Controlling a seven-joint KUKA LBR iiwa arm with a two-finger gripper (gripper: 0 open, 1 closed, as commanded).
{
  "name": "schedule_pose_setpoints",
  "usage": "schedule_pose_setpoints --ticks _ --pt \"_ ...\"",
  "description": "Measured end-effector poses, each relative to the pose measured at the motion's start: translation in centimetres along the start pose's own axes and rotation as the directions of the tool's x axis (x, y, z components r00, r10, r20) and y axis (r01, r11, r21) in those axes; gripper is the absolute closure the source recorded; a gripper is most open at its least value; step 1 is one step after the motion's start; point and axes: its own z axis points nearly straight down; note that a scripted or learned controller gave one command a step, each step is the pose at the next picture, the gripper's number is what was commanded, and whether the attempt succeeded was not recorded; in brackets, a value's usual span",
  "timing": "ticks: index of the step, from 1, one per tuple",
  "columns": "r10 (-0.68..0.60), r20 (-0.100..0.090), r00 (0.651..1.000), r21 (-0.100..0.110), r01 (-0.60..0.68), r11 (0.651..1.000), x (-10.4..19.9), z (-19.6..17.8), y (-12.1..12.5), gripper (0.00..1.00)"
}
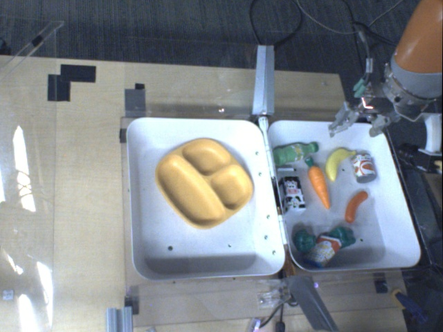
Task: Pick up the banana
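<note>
Two shallow white bins sat side by side on a pale wooden tabletop (69, 206), divided by a grey metal bar (264, 81) at the far side. The left bin (145, 254) contained a large yellow tray with three compartments (205, 180), lying roughly at its centre. The right bin (408, 247) contained the smaller items. The banana (337, 162) lay in the far half of this bin, curved, between a green bottle (295, 152) on its left and a small red-and-white can (363, 167) just beside it on its right. An orange carrot (318, 186) lay just in front of the banana, pointing toward the near side, with a small black-and-white box (292, 192) against the bin's left wall. A red-orange sausage-shaped piece (355, 205) lay further toward the near side, and a dark teal object (303, 240) and a colourful crumpled packet (329, 246) lay together near the front wall. The gripper (360, 122) hovered over the far edge of the right bin, above and beyond the banana, not touching it; its jaws stood apart with nothing between them. The arm's orange band (422, 37) appeared at the upper right, with black cables (291, 19) looping over the dark floor behind.
</note>
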Motion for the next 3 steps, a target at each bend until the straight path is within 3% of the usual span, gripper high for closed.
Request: schedule_pose_setpoints --ticks 1,2,3 --pt "-0.099 0.001 0.995 -0.006 0.099 0.995 -3.1 18.5 -0.3 0.00" --pt "0.015 0.002 1.000 -0.008 -0.015 1.000 -8.1 5.9 3.4 0.00" --pt "0.202 -0.001 0.979 -0.006 -0.202 0.979 -7.2 18.7 5.0 0.00"
